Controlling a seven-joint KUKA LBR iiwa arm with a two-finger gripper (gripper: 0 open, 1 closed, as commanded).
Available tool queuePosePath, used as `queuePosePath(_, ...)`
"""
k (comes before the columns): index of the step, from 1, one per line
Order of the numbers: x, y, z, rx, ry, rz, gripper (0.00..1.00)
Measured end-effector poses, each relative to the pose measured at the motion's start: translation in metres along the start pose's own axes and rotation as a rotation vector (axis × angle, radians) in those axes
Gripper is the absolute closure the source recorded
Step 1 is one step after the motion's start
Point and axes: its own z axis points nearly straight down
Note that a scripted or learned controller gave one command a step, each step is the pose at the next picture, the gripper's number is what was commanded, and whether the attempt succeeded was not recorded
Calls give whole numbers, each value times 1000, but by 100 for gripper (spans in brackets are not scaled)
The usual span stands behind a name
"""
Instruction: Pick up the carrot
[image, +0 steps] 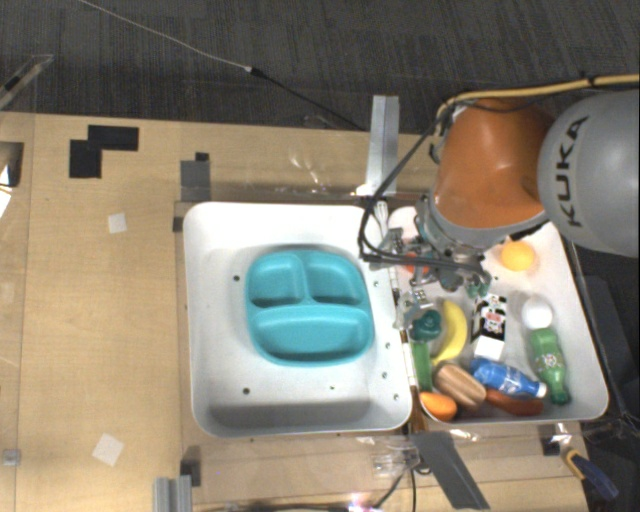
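Camera view, my one feed. The arm comes in from the upper right of the frame, its orange band hanging over the upper left part of the right bin. The gripper hangs below the wrist hardware, at that bin's left edge near the wall shared with the left bin. I cannot tell its state: cables and brackets clutter the wrist, and nothing shows clearly in its grasp. Just beneath it sit a dark green rounded piece and a banana; I cannot tell whether the gripper touches either. The carrot lies at the lower left corner of the right bin, orange, just beside a tan bread roll. Near it, a blue bottle lies tilted, a green bottle lies toward the right wall, and a lemon sits at the upper right. A teal divided tray rests mid left bin.
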Motion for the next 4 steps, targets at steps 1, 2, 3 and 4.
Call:
queuePosePath(1, 52, 9, 0, 0, 3, -204, 0)
queuePosePath(2, 52, 9, 0, -1, 3, -203, 0)
queuePosePath(3, 49, 10, -12, 1, -7, -204, 100)
queuePosePath(4, 49, 10, -12, 1, -7, -204, 0)
